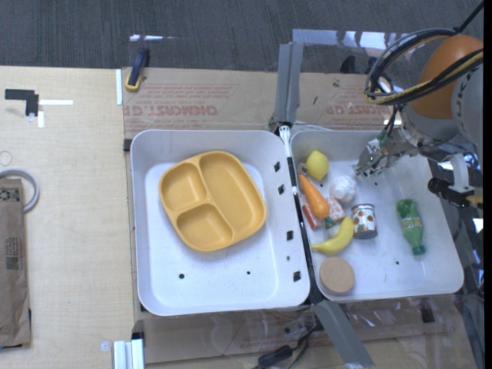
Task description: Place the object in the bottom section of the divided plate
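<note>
Jaws: hard to tell whether they are spread or closed, the gripper (372,162) is hovering low over the back of the right bin (438,283), just right of the lemon (317,164). Nothing is showing between them. Below it, the carrot (313,194), white ball (343,187), banana (337,239), small can (364,221), green bottle (410,224) and round wooden disc (337,275) are lying loose. Over in the left bin (223,294), the yellow divided plate (212,199) is sitting with its sections bare.

The pincer (370,162) is too small and cluttered to read its fingers' spacing.
</note>
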Robot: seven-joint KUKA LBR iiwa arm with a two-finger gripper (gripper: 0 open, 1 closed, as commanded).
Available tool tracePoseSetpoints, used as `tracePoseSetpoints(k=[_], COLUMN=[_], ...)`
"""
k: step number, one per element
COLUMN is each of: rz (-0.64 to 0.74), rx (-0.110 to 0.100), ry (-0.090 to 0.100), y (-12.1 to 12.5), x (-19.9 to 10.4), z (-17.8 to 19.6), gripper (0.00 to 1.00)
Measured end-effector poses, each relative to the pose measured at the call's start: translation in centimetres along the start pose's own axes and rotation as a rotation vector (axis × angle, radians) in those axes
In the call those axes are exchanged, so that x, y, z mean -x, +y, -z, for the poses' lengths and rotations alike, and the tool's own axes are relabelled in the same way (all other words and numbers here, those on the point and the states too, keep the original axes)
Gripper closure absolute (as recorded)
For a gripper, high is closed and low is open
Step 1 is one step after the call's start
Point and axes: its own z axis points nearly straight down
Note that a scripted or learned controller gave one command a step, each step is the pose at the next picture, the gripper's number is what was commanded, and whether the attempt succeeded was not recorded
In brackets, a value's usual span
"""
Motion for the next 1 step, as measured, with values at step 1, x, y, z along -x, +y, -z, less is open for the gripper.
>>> tracePoseSetpoints(k=[1], rz=[0.352], rx=[-0.003], ry=[0.007], y=[-0.69], x=[3.12], z=[-0.07], gripper=[1.00])
